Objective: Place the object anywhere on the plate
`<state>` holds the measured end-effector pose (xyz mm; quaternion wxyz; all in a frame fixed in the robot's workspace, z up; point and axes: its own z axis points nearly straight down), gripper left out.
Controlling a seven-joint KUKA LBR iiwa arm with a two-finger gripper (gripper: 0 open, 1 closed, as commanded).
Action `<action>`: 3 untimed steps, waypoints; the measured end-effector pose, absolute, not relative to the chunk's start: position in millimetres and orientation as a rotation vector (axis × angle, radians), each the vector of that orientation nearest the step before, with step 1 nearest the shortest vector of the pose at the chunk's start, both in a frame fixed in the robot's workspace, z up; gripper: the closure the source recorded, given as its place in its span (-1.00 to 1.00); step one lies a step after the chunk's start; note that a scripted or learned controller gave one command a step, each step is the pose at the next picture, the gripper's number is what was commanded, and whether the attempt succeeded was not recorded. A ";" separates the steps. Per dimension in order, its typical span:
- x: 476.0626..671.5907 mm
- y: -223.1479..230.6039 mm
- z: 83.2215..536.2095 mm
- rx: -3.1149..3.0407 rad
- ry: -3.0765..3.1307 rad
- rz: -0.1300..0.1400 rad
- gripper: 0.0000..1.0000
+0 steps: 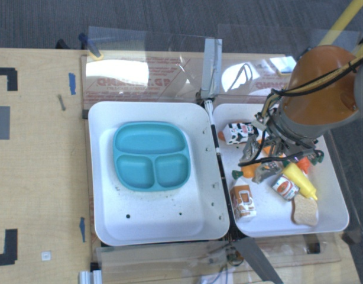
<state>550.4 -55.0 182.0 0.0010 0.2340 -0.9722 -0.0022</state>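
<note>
A teal plate (pixel 151 155) with three compartments lies in the left bin (pixel 104 218). My gripper (pixel 261 160) hangs low over the middle of the right bin (pixel 335 218), right above a cluster of toy foods. A small orange piece (pixel 248 172) lies just beside and below it. A black-and-white cow toy (pixel 237 132) sits to its upper left. The wrist and its cables hide whatever lies directly beneath the gripper.
The right bin also holds a yellow bottle (pixel 304 179), a red-and-white can (pixel 285 187), a slice of bread (pixel 305 212) and a brown-and-white carton (pixel 243 201). A ridge (pixel 217 158) where the two bin walls meet separates the bins.
</note>
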 end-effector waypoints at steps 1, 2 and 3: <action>607.3 24.4 182.2 0.420 -3.116 -0.005 1.00; 629.2 95.2 182.1 0.228 -3.135 -0.006 1.00; 629.8 92.3 182.6 0.222 -3.137 -0.003 -1.00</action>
